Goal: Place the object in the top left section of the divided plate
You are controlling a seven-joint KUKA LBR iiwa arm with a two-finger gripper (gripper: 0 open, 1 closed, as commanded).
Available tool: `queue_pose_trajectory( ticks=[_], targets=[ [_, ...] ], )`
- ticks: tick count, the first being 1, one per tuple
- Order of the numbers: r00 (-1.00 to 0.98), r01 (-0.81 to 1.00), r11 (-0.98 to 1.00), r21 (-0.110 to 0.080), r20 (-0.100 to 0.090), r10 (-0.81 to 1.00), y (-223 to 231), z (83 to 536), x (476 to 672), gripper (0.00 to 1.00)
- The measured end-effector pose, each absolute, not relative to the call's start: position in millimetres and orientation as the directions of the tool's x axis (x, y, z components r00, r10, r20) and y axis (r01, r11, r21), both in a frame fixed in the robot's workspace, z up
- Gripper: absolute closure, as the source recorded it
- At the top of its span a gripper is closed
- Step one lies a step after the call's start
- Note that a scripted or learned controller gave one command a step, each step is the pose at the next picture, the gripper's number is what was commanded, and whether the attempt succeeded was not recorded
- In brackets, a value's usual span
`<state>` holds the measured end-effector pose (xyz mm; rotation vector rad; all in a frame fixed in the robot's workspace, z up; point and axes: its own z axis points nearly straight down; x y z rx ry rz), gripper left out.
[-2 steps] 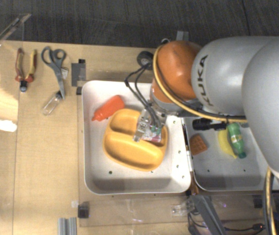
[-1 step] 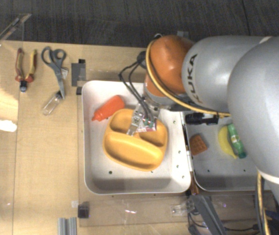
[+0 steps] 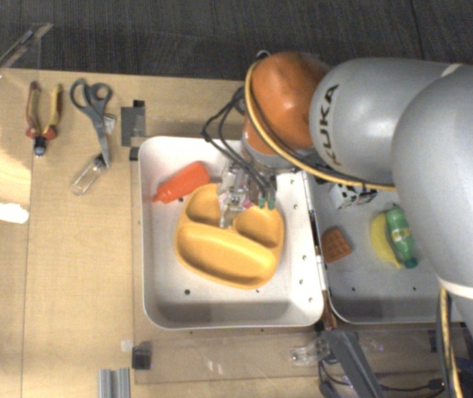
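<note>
The pincer [image 3: 235,199], its grip state impossible to tell, hangs over the yellow divided plate [image 3: 230,252]. The orange carrot [image 3: 180,182] lies just left of it, touching the plate's rim; a centred, low approach seems wise.

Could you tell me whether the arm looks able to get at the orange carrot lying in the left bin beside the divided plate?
Probably yes. The carrot lies uncovered on the bin floor, just left of the gripper, which hangs over the yellow divided plate. Nothing sits on it.
</note>
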<state>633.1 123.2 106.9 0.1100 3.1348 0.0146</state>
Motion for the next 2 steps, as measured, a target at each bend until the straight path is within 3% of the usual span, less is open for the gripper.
queue_pose_trajectory(
  ticks=[1,2],
  targets=[
    [-0.962,-0.274,0.962,0.002,-0.013,-0.274,143.8,195.2,618.2,1.0],
    [-0.962,-0.274,0.962,0.002,-0.012,-0.273,143.5,195.2,618.3,0.0]
  ],
)
